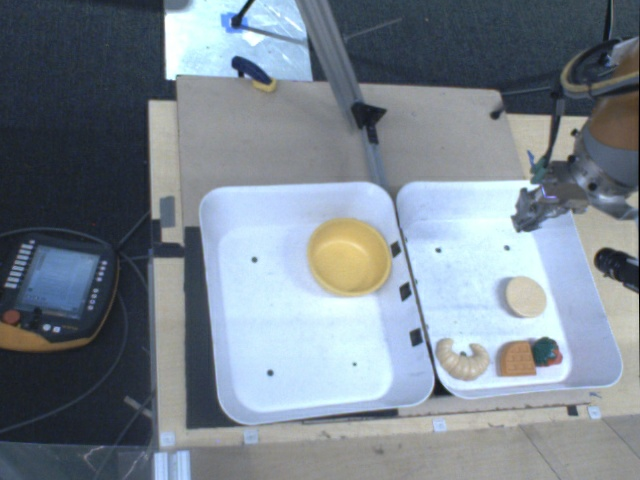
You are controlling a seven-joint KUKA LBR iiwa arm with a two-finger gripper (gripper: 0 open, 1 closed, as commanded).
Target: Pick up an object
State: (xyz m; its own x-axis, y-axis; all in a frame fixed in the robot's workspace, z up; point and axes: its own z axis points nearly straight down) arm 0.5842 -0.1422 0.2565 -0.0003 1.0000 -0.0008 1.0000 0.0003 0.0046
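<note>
Dark carpet surrounds a pale bench [300,128], w/ a teach pendant [55,290] lying on the floor at far left. On the bench sit two shallow white bins side by side. Left bin [250,368] holds just a yellow bowl [348,256], upright, near its upper right corner, well apart from everything else.

Right bin [450,228] has the small stuff, all toward its lower edge: a croissant-like pastry [463,358] at the lower left, an orange cracker [516,359] just beside it, a red-and-green strawberry-like piece [545,351] touching or nearly touching the cracker's right side, and a round tan disc [524,296] sitting apart, above those three.

Gripper [533,208] hangs over the right bin's upper right rim, nothing visible between its fingers; too small and dark to tell if they're open or closed. No object picked yet, so judging by this the step is approach & choose a target.

To do it well: the disc looks the best pick, imo. It's nearest the gripper and has free space all round, so the fingers can straddle it w/o nudging neighbours. It's flat, though, so come straight down, centred, fingers wide, and go low enough to catch the edges before closing. Cracker and strawberry piece are crowded; risk of a double grab or knocking one away. The bowl needs a rim pinch, harder.
</note>
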